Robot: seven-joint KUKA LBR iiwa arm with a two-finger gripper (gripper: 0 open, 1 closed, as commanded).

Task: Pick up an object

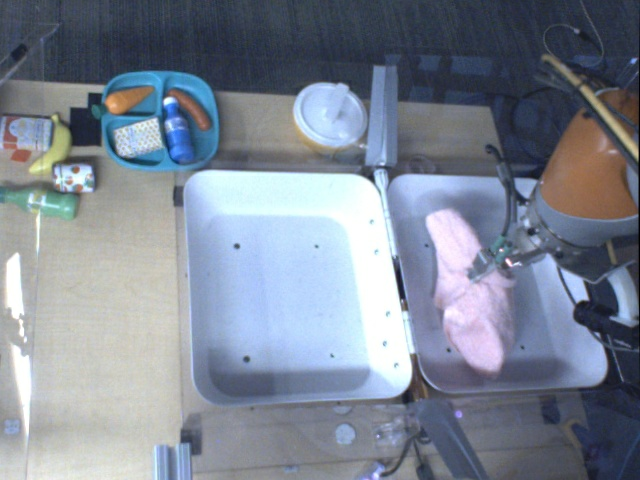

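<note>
Pink fuzzy sock-like cloth (468,293) lies in the right white bin (560,368), long axis running from far edge to near edge. Gripper (492,265) sits right over its middle; can't tell how the jaws stand.

A pale wooden bench (100,348) stands on dark carpeted floor (250,18).

- White bins: two, left bin (285,288) and right bin (560,353).
- Pink cloth (470,293): one.
- Blue divided tray (160,120): one.
- Lidded round container (330,116): one.
- Banana (55,145): one.
- Green bottle (40,202): one.
- Small can (74,177): one.
</note>
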